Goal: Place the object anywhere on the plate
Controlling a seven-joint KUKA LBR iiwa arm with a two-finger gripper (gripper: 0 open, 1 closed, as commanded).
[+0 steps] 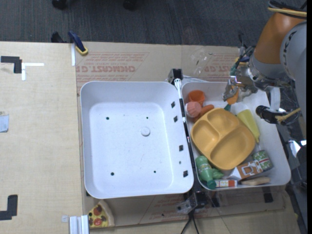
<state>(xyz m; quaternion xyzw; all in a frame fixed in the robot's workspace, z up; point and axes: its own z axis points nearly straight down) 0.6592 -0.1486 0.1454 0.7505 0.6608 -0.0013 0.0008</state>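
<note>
Since the task named no single object, the likeliest candidate was taken to be the small orange piece point(233, 97) seen just below the hand point(234, 87) at the far right corner of the right bin point(280, 145); whether it sat between the fingers could not be told, nor how wide the hand stood.

Object — small, orange, carrot-like, partly hidden under the wrist. Judged light, rigid toy plastic, smooth and somewhat slippery; best taken across its narrow middle, though its true outline was unclear.

Plate point(224, 138) — yellow-orange, divided into compartments, lying tilted on the other contents of the right bin, just beside and nearer than the object. All compartments bare. Judged apt to rock if pressed at its rim.

Neighbours in the right bin: an orange cup point(196, 96) and a pink ball point(194, 109) at the far left corner, a yellow item point(248, 122) touching the plate's right rim, a green bottle point(204, 169) and small printed cartons point(253, 167) along the near edge.

Left bin point(92, 130) — white, shallow, holding one small pale disc point(145, 132).

Desk point(39, 145) — pale wood with cardboard under both bins; a toy pizza slice point(99, 215) lay at the near edge.

Arm point(280, 38) — grey with orange band, entering from the right.
</note>
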